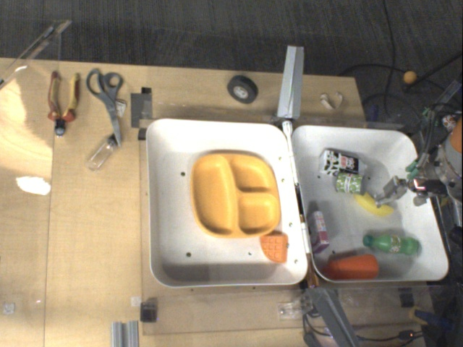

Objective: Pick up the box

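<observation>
The table point(79, 230) looks like pale, matt wood with a bright glare patch near its left edge. Both bins point(166, 194) appear smooth, faintly glossy white plastic. The yellow tray point(235, 194) seems matt moulded plastic. The box point(338, 163) is probably printed card, though the view is too coarse to be sure. The green bottle point(391, 243) shines like clear plastic. The scissors point(110, 100) have bare metal blades.

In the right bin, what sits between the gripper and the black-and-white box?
In the camera view, a small green can lies just below the box, between it and the gripper. The yellow banana sits under the gripper.
</observation>
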Controlling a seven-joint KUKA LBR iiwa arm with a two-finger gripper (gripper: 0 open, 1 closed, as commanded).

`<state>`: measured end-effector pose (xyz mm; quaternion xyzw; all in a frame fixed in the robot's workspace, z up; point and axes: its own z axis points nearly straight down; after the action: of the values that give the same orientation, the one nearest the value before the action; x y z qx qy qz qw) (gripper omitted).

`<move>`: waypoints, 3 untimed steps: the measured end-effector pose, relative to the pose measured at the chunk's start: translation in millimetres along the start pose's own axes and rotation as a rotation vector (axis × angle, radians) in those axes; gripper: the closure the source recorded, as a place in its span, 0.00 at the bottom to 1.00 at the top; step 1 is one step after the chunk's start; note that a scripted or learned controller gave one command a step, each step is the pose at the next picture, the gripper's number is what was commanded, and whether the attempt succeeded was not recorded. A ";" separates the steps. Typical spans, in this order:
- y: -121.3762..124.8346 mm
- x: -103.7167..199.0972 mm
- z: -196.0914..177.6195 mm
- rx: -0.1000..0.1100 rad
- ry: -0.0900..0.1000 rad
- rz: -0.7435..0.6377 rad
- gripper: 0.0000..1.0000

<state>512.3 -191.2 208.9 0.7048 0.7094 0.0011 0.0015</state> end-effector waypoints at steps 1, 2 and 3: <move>45.3 -3.2 98.1 0.001 0.000 -0.055 0.00; 111.4 3.1 125.9 0.053 0.007 -0.142 0.00; 123.1 12.7 128.9 0.097 -0.005 -0.072 0.00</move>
<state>635.8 -177.7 80.4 0.6781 0.7335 -0.0351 -0.0307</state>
